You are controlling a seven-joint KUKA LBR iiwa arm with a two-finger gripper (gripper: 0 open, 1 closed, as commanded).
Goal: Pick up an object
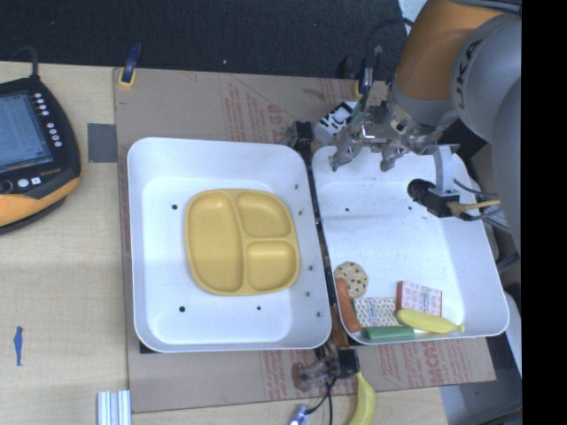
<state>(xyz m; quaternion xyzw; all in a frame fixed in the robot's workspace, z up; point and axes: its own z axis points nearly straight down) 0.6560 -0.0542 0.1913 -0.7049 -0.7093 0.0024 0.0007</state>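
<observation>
Robotics lab: teach pendant (31, 153), bench bins (142, 237)

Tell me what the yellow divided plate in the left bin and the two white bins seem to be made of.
Yellow divided plate: likely moulded plastic with a matte finish; uniform colour, soft rounded compartment ridges, no sharp glare.
White bins, left and right: probably thin formed plastic, smooth and slightly glossy, with rounded corners and shallow rolled rims. Painted metal cannot be ruled out.

Red print ran across the cardboard (266, 96) under the bins and marks showed on the small box (418, 298), but none of it was legible.
</observation>
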